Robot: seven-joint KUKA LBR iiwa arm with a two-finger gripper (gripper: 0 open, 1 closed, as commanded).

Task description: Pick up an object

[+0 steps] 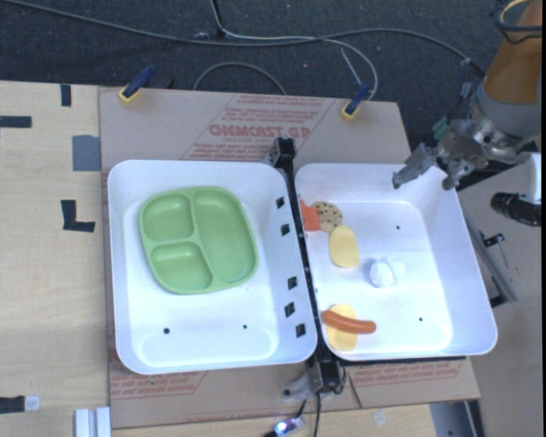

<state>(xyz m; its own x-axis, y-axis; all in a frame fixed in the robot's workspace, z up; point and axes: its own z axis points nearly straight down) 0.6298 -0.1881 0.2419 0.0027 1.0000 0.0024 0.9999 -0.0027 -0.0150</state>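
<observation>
The right bin (437, 244) holds several small toy foods: a round brown cookie (327, 213) beside an orange piece (308, 218) at its upper left, a yellow oblong piece (344, 247) below them, a small white lump (382, 272) near the middle, and a red sausage on a yellow bun (346, 324) at the lower left. My gripper (428, 173) hangs over the bin's upper right rim, well apart from all the foods. Its two dark fingers are spread and nothing is between them.
The left bin (136, 326) carries a green divided plate (198, 239). A black divider (296, 262) runs between the bins. Both bins rest on a cardboard sheet (246, 126) held by yellow-blue clamps (138, 83). Cables cross the dark floor behind.
</observation>
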